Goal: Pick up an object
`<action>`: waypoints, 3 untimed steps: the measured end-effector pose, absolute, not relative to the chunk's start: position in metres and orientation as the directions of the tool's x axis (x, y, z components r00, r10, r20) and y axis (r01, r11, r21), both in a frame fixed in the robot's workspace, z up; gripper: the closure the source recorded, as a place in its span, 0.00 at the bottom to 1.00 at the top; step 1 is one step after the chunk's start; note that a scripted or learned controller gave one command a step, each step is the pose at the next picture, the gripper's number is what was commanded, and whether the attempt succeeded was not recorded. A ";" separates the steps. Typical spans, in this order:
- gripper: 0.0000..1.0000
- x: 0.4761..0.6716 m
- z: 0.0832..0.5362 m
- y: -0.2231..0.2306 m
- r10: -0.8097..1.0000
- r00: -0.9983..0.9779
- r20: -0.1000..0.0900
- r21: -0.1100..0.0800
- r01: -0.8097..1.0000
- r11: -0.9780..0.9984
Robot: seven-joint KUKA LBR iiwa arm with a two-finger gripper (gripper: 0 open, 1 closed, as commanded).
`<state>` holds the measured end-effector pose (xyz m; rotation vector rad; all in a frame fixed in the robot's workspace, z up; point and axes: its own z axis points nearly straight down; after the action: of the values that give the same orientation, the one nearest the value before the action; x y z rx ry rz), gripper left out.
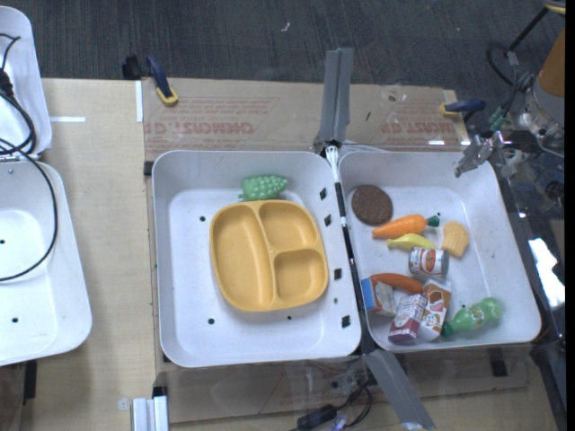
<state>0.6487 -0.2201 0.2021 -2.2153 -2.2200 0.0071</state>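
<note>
- the gripper (474, 155) sits at the upper right, above the far right corner of the right bin (517, 241); it is small and partly blurred against cables, so i cannot tell how far apart its jaws stand, and nothing is visibly held between them.
- the right bin holds all the loose toy food, well apart from the gripper.
- a round brown cookie (371, 204) lies near the bin's upper left.
- below it, an orange carrot (401, 226) lies slantwise, with a yellow banana (411, 241) just beneath and touching it.
- a pale yellow corn-like piece (455, 238) lies to the right of the carrot's green tip.
- a small can (429, 261) lies on its side just under the banana.
- a red sausage-like piece (397, 283) lies below the can, next to a blue-edged packet (377, 296).
- two small printed cartons (420, 312) rest together near the front wall.
- a green bottle-shaped toy (474, 316) lies in the front right corner, touching the cartons.
- the left bin (175, 268) carries a yellow three-compartment plate (268, 254) in its middle.
- a bunch of green grapes (263, 186) lies just behind the plate, touching its far rim.
- a grey divider post (337, 97) rises between the two bins.
</note>
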 end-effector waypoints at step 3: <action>1.00 0.548 0.093 -0.144 0.993 -0.119 0.003 -0.009 0.993 0.119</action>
<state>0.5482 -0.1445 0.0933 -2.0802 -2.3433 0.0082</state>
